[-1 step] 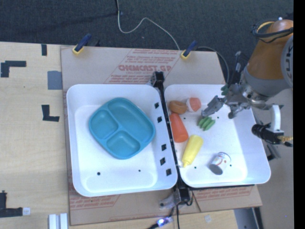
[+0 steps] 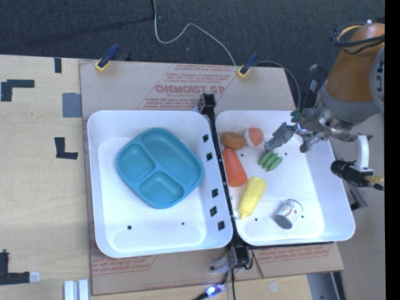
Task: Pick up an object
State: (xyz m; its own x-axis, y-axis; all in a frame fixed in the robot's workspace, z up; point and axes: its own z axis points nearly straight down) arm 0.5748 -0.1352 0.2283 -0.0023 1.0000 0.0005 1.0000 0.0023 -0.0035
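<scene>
Two shallow white bins side by side on a cardboard-covered bench, seen from above at a slant. Left bin [image 2: 106, 230]: one teal divided plate [image 2: 160, 166] with three compartments, lying flat near the middle. Right bin [image 2: 331, 224]: several small toy items. Nearest the divider, an orange carrot-shaped piece [image 2: 234, 167], long and tapered; just above it, a brown rounded piece [image 2: 232, 140] touching a small red-and-white piece [image 2: 254, 136]. Below the carrot, a yellow elongated piece [image 2: 251, 196], tilted, lower end toward the divider. Near the front right, a small grey-and-white object [image 2: 286, 214], details too fine to tell. Green ridged piece [image 2: 271, 160], short and ribbed like a bundle of pods, lying on the bin floor toward the upper middle. Gripper [image 2: 290, 137] hovering over the upper right bin, just above and beside the green piece, fingers spread and clasping nothing. Grey arm with orange band [image 2: 356, 67] entering from the right.
</scene>
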